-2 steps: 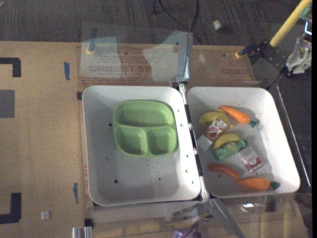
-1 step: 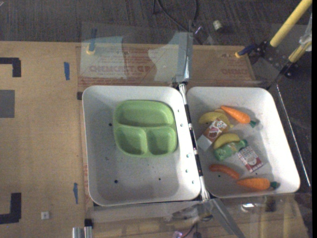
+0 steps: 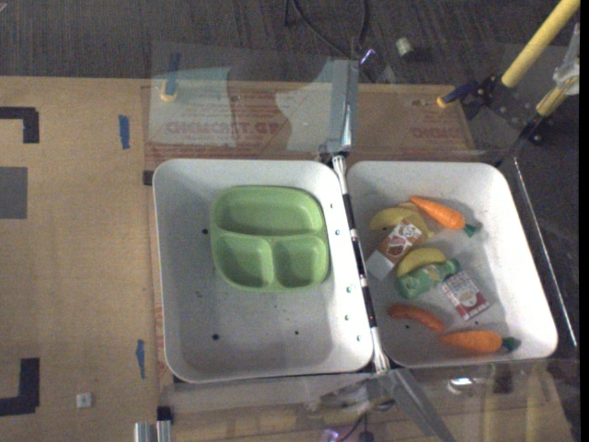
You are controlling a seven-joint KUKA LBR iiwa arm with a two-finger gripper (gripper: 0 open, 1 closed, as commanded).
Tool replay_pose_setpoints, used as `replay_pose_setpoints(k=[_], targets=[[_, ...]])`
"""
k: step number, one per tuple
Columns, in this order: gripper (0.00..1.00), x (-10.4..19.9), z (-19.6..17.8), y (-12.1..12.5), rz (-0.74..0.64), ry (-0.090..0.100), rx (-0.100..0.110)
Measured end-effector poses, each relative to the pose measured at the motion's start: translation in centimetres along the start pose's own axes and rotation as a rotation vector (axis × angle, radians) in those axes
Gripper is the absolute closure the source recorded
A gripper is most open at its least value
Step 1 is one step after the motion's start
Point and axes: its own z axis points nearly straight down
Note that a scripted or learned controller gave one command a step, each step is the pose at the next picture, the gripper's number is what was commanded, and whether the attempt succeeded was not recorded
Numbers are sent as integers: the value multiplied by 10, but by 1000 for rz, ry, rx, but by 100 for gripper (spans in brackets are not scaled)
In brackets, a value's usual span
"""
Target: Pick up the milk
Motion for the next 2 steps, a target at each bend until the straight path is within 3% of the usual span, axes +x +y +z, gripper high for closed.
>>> replay_pose_setpoints(k=[1, 2], targets=[[100, -3, 0, 2, 25, 0, -1], [100, 21, 0, -14, 6, 0, 1]])
